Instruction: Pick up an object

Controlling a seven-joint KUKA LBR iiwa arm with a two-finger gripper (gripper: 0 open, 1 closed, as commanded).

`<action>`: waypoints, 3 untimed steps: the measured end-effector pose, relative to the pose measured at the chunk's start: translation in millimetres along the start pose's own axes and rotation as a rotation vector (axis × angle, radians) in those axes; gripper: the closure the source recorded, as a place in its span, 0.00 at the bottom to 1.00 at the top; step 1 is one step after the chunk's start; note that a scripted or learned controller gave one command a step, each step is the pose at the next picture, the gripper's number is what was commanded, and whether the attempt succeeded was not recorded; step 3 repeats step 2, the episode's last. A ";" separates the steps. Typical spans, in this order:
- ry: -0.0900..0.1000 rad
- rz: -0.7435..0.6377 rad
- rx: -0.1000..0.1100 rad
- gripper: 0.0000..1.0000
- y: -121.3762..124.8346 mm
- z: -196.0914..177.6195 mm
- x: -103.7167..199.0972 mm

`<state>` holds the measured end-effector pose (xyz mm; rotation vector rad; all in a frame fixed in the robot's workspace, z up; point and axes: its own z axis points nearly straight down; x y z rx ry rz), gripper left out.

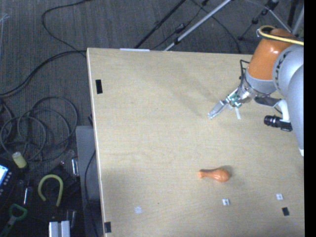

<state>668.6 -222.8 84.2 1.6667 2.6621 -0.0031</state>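
1. Floor, left of the bench: dark carpet carried loops of black cable (pixel 39 127). A small yellowish cylinder (pixel 19 159) lay at about 8 o'clock from the loops, and a green U-shaped item (pixel 51 186) lay lower, at about 5 o'clock from that cylinder.

2. Bench (pixel 148 132): a pale wooden surface filled the centre and right of the view. A black tab (pixel 98 86) sat near its left edge, toward the upper corner, and a second black tab (pixel 107 226) sat at the left edge near the bottom.

3. Task object: an orange pear-shaped object (pixel 216 175) lay on its side on the bench surface, narrow end pointing toward 9 o'clock and bulbous end toward 3 o'clock. It rested at roughly 6 o'clock from the gripper, well apart from it, with bare wood between the two.

4. Small markers: a small white square (pixel 225 201) lay at about 5 o'clock from the orange object, near it. Another white square (pixel 279 196) and a small black square (pixel 285 211) lay farther toward 3 o'clock, near the right side.

5. Gripper (pixel 213 114): the slender fingers pointed toward 8 o'clock, slanting down toward the bench. Nothing was visible between them. Whether the jaws stood open or closed could not be told at this size and angle.

6. Arm (pixel 291 83): the grey body entered from 3 o'clock, with the orange band (pixel 266 53) above the wrist. Tripod legs (pixel 212 11) crossed the floor beyond the bench's far edge, at 12 o'clock.
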 end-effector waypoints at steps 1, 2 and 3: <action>-0.002 0.000 -0.002 1.00 1.1 -9.9 0.4; 0.001 -0.003 -0.003 1.00 20.7 -77.3 46.3; 0.001 -0.003 -0.003 1.00 20.7 -77.3 46.3</action>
